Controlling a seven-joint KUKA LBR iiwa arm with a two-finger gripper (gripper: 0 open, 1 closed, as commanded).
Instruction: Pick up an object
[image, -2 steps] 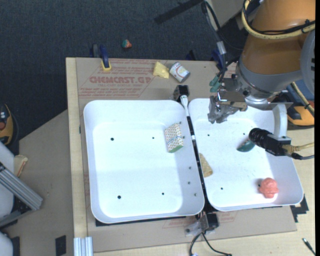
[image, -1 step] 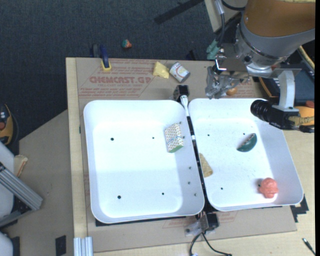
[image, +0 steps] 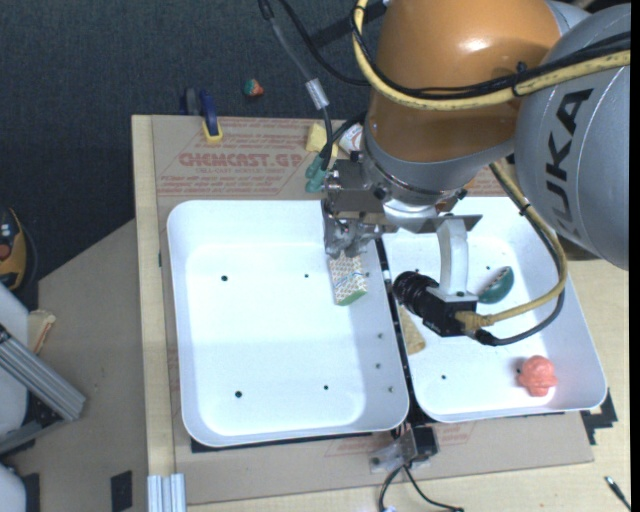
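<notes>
One object hung under the claw (image: 345, 243): a small patterned, pale packet (image: 349, 278), its upper end pinched between the closed-in fingers, its lower end dangling free above the right side of the left bin (image: 200, 250), near the divide between the two bins. The packet looked tilted, gripped by an edge rather than its middle. That was the main risk as I judged it: a thin, floppy thing held by a corner could slide out under any swing or jolt of the arm and drop back into the bin or onto the shared rim.

Outward, the right bin (image: 580, 350) held a pink lump (image: 537, 375) near its front corner and a teal piece (image: 497, 284) beside the wrist hardware. Black cabling (image: 440, 310) looped low over that bin; it could snag or sweep the teal piece if the arm turned.
</notes>
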